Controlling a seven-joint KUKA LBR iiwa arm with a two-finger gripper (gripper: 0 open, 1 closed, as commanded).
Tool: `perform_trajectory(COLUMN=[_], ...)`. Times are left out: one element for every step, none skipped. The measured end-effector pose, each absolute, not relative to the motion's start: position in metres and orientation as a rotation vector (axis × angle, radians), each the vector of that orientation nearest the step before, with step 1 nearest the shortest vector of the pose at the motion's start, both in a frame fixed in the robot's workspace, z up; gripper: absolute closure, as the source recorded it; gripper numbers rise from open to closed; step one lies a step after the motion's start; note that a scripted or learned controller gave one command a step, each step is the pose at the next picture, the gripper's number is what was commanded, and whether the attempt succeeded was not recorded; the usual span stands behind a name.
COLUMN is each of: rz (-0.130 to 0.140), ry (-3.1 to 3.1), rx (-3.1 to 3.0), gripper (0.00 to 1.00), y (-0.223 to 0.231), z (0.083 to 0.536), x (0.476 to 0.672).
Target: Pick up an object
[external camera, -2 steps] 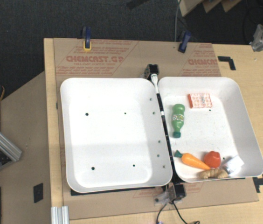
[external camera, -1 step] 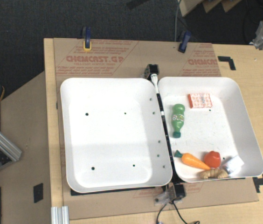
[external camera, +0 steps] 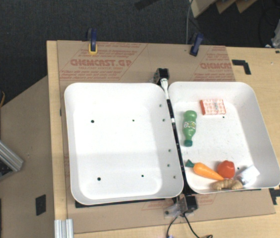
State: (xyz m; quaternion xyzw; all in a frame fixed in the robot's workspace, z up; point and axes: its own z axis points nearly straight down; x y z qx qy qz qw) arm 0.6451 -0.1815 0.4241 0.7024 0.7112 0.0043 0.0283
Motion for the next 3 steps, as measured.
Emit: perform_trajectory(rz=[0.015, 0.017, 0.018], ry=[2.192, 2.19, 2.187], rx=[2.162, 2.157, 2.152], gripper=[1.0, 1.0, 1.0], y=[-0.181, -0.181, -0.181], z=[0.435, 0.446, 0.457], x=[0.646, 0.647, 0.647])
